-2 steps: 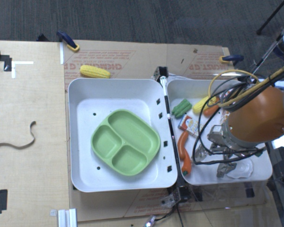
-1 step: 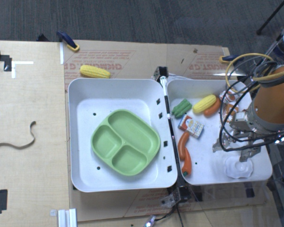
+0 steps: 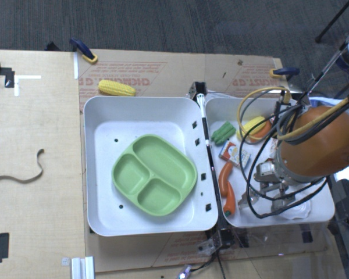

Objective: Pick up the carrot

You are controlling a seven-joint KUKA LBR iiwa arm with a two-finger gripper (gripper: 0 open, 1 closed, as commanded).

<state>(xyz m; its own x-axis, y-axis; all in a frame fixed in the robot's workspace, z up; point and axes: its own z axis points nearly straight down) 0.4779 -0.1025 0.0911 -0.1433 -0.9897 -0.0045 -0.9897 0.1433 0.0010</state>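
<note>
Orange carrot (image 3: 225,186) lies tight by the bin wall (image 3: 212,173); the claw (image 3: 266,192) may bump it. I cannot tell its grip.

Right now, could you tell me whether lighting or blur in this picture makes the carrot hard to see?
In the camera view, lighting is even and soft, with faint shadows along the bin walls; the carrot is sharp and clearly orange against white; cables blur the gripper region slightly.
</note>
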